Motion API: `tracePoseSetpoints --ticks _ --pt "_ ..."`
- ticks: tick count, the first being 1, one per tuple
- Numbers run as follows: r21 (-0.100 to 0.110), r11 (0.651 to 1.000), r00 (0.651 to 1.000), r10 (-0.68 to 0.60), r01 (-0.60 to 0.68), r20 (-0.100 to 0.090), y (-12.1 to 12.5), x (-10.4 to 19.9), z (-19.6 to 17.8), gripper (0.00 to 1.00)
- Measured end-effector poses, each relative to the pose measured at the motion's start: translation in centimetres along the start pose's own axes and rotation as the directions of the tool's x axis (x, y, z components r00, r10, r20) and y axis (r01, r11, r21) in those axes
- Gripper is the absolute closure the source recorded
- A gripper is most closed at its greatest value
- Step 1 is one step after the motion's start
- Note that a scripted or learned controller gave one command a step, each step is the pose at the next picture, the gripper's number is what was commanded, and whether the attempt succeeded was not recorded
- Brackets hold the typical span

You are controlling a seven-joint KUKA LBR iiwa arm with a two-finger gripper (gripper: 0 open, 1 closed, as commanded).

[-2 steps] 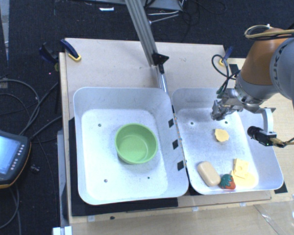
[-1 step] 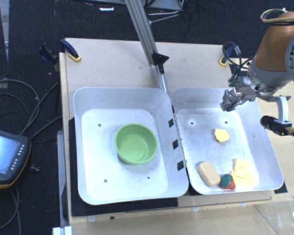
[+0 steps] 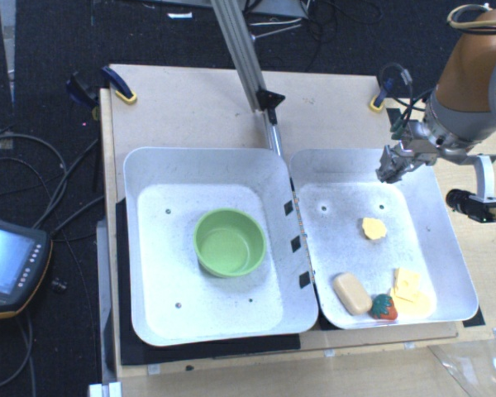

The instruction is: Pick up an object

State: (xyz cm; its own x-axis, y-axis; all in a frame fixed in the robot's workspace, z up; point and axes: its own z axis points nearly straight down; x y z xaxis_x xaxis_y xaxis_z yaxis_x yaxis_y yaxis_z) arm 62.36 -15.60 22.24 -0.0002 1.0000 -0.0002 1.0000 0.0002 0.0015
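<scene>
Nothing picked yet: your gripper point(image 3: 390, 170) hangs at right bin's point(image 3: 446, 246) 12 o'clock rim (grip state: cannot tell); yellow chunk point(image 3: 374, 229) untouched.

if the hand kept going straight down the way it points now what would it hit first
Most likely the bare floor of the right bin near its far edge. The hand points down there, short of the small yellow piece; depth is hard to judge.

Grey arm point(image 3: 463, 122), orange band, dark gripper point(image 3: 390, 169), cables
</scene>
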Motion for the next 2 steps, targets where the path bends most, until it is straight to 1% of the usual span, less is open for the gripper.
tracePoseSetpoints --ticks 1,2 --pt "0.002 1.000 1.000 -0.004 0.004 -0.001 0.0 5.4 0.8 1.00" --pt "0.002 1.000 1.000 -0.004 0.004 -0.001 -0.8 10.5 1.2 1.00"
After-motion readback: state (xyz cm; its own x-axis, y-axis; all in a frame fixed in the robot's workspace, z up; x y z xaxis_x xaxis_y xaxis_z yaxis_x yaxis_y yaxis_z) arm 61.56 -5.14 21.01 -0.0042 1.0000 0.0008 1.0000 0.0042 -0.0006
